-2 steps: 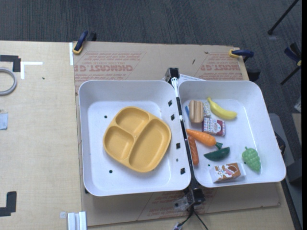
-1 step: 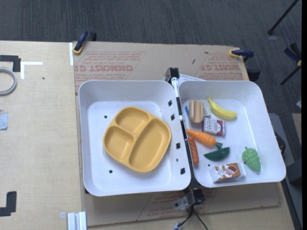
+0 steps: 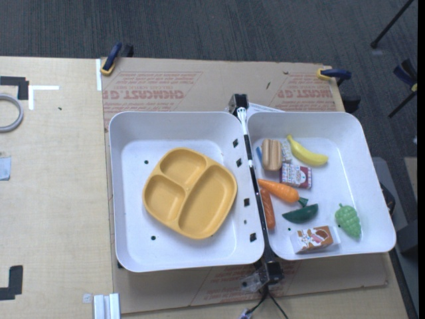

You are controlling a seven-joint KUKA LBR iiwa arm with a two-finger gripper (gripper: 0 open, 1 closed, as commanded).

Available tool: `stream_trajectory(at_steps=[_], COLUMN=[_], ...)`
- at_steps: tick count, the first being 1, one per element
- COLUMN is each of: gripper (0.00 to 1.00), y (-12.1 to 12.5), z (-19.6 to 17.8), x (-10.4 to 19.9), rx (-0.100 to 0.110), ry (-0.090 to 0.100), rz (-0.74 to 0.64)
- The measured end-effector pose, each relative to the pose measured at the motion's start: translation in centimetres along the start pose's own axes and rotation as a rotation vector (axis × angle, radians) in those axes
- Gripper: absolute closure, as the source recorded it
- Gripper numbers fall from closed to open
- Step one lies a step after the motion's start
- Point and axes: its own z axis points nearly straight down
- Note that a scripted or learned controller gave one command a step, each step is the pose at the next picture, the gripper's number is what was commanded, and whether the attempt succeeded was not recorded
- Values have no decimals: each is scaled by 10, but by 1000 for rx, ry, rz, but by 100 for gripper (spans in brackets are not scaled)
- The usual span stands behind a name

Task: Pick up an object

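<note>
Two white bins sit side by side on the surface, the left bin [image 3: 126,178] bearing a yellow divided plate [image 3: 190,192]. In the right bin [image 3: 372,178], nearest lies a small orange carton [image 3: 317,238], then green grapes [image 3: 348,220], a dark green pepper [image 3: 301,212], a carrot [image 3: 279,191], a red-and-white box [image 3: 296,175], a bread roll [image 3: 271,154], and farthest a banana [image 3: 306,151]. I cannot tell the end effector's state.

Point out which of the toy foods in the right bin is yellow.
The banana, lying curved near the far side of the right bin. The others are orange, green, tan, or printed cartons; the carrot below it is orange.
</note>
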Motion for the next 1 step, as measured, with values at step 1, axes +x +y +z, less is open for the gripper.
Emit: stream_trajectory(at_steps=[1], gripper=[100], y=[1], z=[-10], x=[-1], rx=[-2], ry=[-4], rz=[-2])
